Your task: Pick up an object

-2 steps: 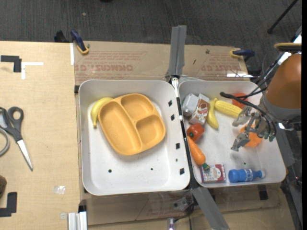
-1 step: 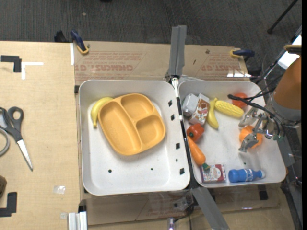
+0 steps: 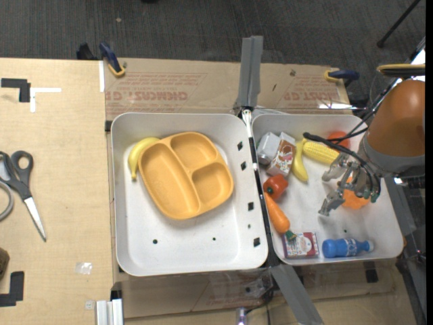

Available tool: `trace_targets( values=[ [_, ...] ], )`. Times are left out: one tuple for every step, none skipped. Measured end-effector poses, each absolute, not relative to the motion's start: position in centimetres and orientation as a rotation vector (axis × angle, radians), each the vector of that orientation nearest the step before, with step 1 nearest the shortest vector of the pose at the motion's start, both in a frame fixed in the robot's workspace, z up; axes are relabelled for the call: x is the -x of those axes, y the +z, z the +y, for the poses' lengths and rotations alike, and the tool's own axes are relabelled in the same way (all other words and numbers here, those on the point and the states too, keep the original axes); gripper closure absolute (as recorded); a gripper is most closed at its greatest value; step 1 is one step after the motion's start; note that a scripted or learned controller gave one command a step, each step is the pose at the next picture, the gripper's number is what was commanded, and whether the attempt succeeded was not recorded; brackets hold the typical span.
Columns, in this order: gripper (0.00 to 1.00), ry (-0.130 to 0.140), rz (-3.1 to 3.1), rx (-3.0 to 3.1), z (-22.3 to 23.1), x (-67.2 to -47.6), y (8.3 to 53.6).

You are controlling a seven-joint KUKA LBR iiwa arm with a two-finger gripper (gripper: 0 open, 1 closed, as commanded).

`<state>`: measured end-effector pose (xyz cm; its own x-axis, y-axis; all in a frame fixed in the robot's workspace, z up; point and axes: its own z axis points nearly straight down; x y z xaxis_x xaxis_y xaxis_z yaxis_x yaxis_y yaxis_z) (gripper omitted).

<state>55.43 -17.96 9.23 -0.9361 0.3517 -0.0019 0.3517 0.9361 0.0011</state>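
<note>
While over right bin [image 3: 385, 242], end effector [image 3: 333, 198] empty

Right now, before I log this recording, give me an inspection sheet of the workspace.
Surface: wooden bench bearing two shallow white bins, left bin and right bin.
Job's things: right bin holds a corn cob, banana, tomato, carrot, blue bottle, small red carton, silver packet, an orange item beside the gripper.
Clutter: left bin holds a yellow divided plate with a second banana at its edge; scissors on the bench.
Grippers: gripper low over the right bin, beside the orange item; finger state unclear.
Cables: wires near the wrist.
Surroundings: dark carpet, cardboard, clamps.
</note>
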Motion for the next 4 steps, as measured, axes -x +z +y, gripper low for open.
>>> trace_targets(
  values=[
    [0.0, 0.0, 3.092, -0.574, -10.4, -63.5, 9.2],
    [1.0, -0.004, 3.084, -0.568, -10.5, -63.7, 10.3],
    [1.0, -0.014, 3.091, -0.454, -5.3, -62.5, 16.4],
    [1.0, -0.003, 3.065, -0.522, 0.4, -65.8, 20.9]
  ],
)
